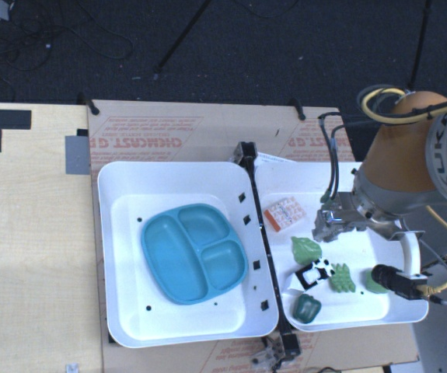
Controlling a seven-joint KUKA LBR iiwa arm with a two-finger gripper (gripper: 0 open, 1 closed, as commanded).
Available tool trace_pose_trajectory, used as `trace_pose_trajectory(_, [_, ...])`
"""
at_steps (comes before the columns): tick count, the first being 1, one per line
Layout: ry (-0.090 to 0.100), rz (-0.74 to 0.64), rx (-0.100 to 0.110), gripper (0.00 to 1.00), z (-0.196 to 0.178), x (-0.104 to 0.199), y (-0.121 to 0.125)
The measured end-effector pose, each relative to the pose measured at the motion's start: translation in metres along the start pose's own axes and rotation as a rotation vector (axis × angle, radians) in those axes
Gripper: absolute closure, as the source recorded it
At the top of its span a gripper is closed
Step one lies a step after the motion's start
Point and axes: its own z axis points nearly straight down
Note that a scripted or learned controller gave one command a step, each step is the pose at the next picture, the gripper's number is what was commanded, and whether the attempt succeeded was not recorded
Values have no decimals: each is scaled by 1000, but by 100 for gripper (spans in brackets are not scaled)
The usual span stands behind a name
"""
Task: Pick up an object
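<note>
Tool (330, 225) hovers over right bin (410, 311), grip state can't tell. Below it: light green piece (306, 249), black-white item (314, 273), green leafy toy (342, 278), dark green cup (307, 309), snack packet (284, 214). Blue tray (193, 251) in left bin (122, 208).

Two shallow white bins side by side on a brown cardboard sheet (169, 130) printed with red lettering, atop a pale wooden bench (29, 247). Inside the left bin (122, 185), a blue divided plate (193, 252) with three compartments. Between the bins, a black divider strip (256, 231). Beyond the bench, dark carpet (207, 37) crossed by cables.
</note>
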Motion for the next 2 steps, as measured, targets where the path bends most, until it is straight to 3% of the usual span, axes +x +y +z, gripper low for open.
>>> trace_pose_trajectory(2, [-2,1,-1,100,11,99,35])
